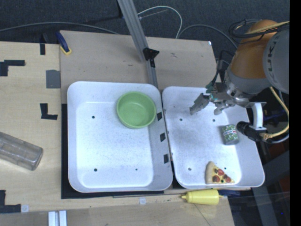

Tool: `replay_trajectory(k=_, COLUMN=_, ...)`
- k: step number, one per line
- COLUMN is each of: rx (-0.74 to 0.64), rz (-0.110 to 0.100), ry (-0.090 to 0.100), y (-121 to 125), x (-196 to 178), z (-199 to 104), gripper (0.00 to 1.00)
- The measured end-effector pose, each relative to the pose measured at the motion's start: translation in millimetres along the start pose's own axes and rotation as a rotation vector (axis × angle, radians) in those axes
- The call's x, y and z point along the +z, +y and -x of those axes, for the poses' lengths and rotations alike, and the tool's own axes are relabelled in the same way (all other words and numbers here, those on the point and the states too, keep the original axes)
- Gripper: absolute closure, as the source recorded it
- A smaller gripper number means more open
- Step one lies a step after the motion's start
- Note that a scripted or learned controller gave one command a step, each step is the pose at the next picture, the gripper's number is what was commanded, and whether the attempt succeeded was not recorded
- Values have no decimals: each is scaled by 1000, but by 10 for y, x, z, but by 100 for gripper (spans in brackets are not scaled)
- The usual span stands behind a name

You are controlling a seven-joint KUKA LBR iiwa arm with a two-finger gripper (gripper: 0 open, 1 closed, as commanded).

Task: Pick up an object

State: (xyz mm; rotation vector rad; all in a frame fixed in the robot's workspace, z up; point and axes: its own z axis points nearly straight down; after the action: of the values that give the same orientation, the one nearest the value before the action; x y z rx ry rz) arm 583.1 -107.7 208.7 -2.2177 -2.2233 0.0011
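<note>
Wooden bench bears white bins, seemingly plastic.

Robotics lab: plywood bench with black tape marks, loose cables, two white bins, industrial arm.

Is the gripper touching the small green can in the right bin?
Apart. In the camera view, the gripper hangs over the right bin's upper part, with bare white floor between it and the green can.
</note>
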Motion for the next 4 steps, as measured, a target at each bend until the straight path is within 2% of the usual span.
replay_trajectory(k=1, rx=0, rz=0, ry=0, y=0, x=-1, z=1, gripper=0)
replay_trajectory(k=2, rx=1, rz=-5, ry=-1, y=45, x=540, z=82, gripper=0)
replay_trajectory(k=3, rx=1, rz=-6, ry=0, y=-61, x=1070, z=125, gripper=0)
replay_trajectory(k=4, rx=1, rz=1, ry=-2, y=-56, x=1193, z=121, gripper=0)
